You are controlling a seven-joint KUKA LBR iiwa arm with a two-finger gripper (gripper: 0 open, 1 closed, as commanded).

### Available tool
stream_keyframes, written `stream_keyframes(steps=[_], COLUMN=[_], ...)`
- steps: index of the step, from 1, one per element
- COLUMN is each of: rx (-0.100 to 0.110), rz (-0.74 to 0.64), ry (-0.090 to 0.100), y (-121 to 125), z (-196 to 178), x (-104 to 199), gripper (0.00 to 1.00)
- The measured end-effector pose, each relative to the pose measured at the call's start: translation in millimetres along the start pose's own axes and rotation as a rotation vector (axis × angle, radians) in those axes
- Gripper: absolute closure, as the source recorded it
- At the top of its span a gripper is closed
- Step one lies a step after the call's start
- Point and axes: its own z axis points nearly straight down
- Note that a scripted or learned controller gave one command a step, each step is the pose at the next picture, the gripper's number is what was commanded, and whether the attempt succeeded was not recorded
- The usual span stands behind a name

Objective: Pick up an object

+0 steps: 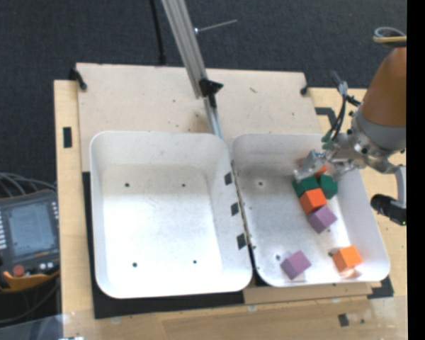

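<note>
Six blocks counted, all lying in the right bin (374, 222) on the worktop (67, 190). Down low over the far end of that bin hung the tool (317, 164), right above a tight cluster. Could not tell wide from narrow at this angle, with the metal blurring into the blocks beneath, and saw nothing clearly gripped.

Picked out as the likely target: the green block (309, 185), directly under the tool. Crowded, though. Pressed against a second green block (329, 186) on one side and an orange block (312, 201) on the near side, with a purple block (322, 219) just beyond that. Tricky pick, judged from here.

Needed a straight, square descent, lined up with the free faces of the green block and not its packed ones. Needed enough depth to clear the top edge before closing, or risked a corner pinch and a slip. Also worth guarding against: wedging two neighbours together and lifting neither.

Looked far easier elsewhere: a lone purple block (295, 265) and a lone orange block (347, 258) near the front rim, well apart from the cluster. Called for a slow, vertical lift afterwards, away from the bin wall.
</note>
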Motion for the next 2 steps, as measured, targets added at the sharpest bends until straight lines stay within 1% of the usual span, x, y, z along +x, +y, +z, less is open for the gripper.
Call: stream_keyframes(steps=[1,2], rx=[-0.001,0.006], rz=[0.002,0.004], ry=[0.0,0.0], y=[0.0,-0.8], z=[-0.1,63.1], x=[-0.2,-1.4], gripper=[0.0,0.0])
